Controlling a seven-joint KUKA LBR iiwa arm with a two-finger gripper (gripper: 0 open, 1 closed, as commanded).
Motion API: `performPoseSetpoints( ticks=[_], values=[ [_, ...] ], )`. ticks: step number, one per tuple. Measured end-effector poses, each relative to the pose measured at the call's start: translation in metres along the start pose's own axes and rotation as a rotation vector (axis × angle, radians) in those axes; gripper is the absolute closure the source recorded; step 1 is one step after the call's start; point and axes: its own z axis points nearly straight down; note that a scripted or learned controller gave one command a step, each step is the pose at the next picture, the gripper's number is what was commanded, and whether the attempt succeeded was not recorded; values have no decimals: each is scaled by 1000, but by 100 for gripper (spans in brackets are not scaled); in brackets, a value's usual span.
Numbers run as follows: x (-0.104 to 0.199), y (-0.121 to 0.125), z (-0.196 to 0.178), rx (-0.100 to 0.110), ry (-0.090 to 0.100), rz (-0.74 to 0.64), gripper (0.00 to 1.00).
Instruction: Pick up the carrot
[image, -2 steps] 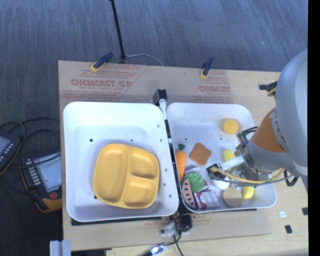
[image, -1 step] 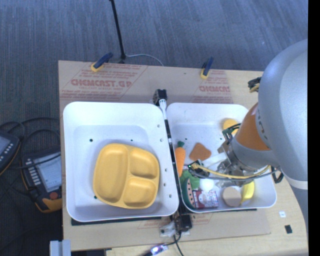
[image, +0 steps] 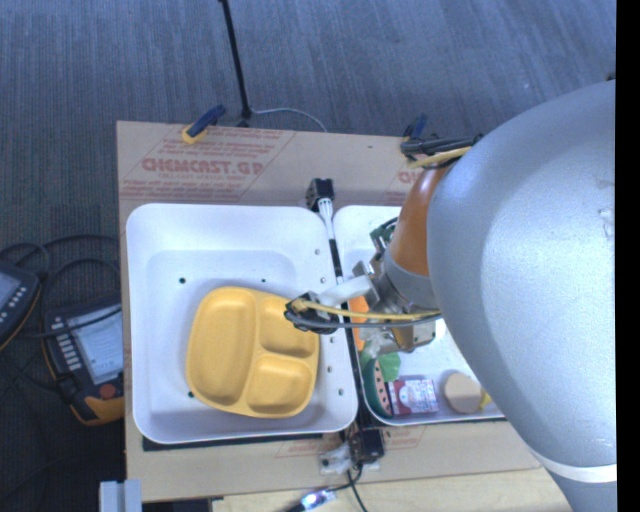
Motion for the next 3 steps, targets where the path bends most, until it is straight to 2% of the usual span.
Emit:
performPoseSetpoints(
  ticks=[1, 2, 3],
  values=[
    [-2, 5, -7, -3, -10, 4, 100],
    [-8, 21, 1, -5, -5, -104, 100],
    [-8, 20, -7, -3, -11, -106, 100]
  ],
)
